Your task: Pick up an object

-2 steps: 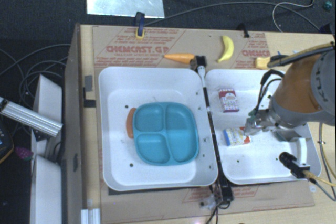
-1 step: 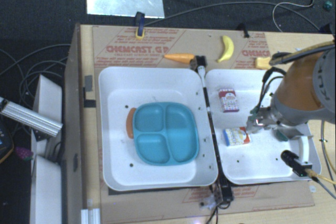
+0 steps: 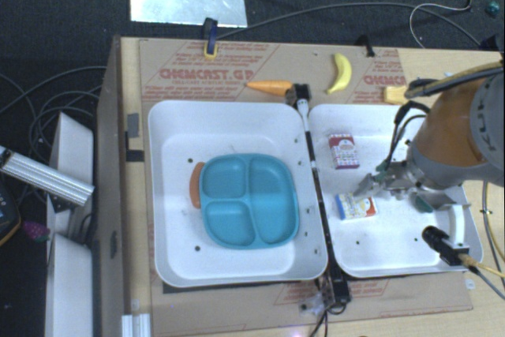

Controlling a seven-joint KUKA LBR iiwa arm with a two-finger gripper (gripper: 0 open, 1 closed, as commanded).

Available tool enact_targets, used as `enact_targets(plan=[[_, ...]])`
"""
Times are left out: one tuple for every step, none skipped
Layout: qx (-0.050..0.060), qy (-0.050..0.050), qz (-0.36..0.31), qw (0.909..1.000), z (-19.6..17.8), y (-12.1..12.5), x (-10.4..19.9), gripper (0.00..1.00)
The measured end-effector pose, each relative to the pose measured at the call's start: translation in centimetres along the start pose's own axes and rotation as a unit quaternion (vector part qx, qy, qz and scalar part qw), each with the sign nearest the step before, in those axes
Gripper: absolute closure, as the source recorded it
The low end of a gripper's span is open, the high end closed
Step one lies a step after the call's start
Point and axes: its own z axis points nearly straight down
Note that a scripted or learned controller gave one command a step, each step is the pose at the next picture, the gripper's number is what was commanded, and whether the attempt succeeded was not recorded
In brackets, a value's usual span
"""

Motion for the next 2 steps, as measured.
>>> enact_targets(plan=[[0.001,-0.001,0.001,1.0000,2.1,-1.5,2.5,0.00],[0.000,-0.002,0.001,1.0000,1.0,-1.5,2.3,1.00]])
